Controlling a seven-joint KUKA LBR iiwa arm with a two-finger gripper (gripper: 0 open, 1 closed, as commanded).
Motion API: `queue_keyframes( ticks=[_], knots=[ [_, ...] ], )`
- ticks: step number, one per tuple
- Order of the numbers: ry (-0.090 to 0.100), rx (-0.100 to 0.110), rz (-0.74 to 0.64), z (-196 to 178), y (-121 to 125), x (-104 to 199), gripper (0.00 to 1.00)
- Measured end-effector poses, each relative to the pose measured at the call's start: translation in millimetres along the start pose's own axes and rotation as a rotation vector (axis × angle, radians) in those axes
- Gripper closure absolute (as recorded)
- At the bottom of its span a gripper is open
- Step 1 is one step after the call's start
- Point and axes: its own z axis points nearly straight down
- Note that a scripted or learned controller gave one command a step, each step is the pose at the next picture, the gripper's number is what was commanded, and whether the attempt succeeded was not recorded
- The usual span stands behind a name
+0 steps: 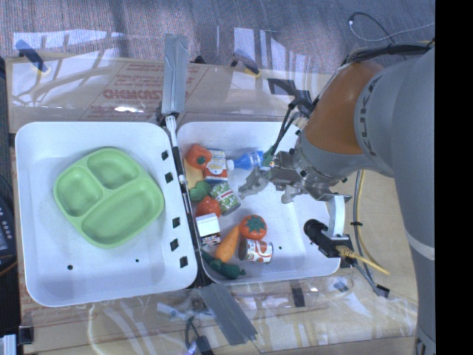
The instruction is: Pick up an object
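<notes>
Cardboard [111, 87] print red (illegible); end effector [259, 186] above toy-filled bin [222, 133], open-or-shut unclear.

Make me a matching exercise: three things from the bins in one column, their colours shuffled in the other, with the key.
Things:
1. plate
2. bottle
3. carrot

Colours:
A. orange
B. blue
C. green

Pairs: 1-C, 2-B, 3-A.
</notes>
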Motion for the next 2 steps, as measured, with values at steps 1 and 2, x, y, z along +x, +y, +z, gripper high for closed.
queue_keyframes(
  ticks=[1,2],
  knots=[
    [-0.002,-0.002,-0.082,123,21,-1,0.00],
    [0.000,-0.001,0.031,122,0,-80,0.00]
  ],
)
